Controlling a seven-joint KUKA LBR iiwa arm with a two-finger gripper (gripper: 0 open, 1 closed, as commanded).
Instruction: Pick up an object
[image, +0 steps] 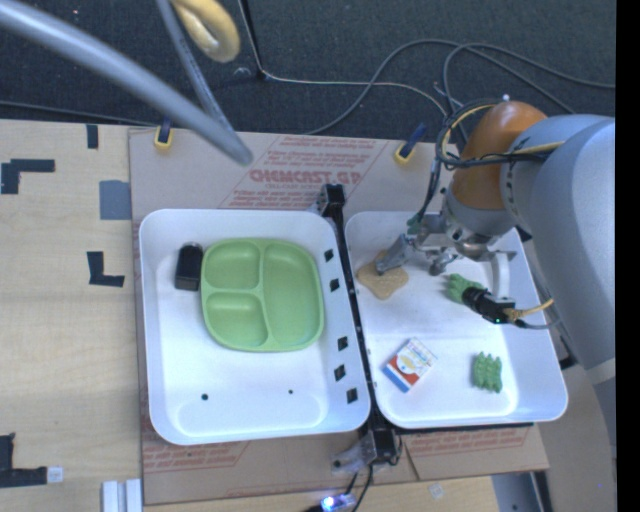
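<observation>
I see the gripper (412, 252) above the right bin's tan, flat cracker-like piece (384, 280). Piece's long axis runs lower-left to upper-right. Cannot tell the gripper's opening.

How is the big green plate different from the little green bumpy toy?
The pale green divided plastic plate is far larger than the small dark green knobbly toy. The plate lies in the left white bin; the toy lies in the right white bin. The plate is smooth with three compartments; the toy is ridged. Both are green and lie flat.
</observation>
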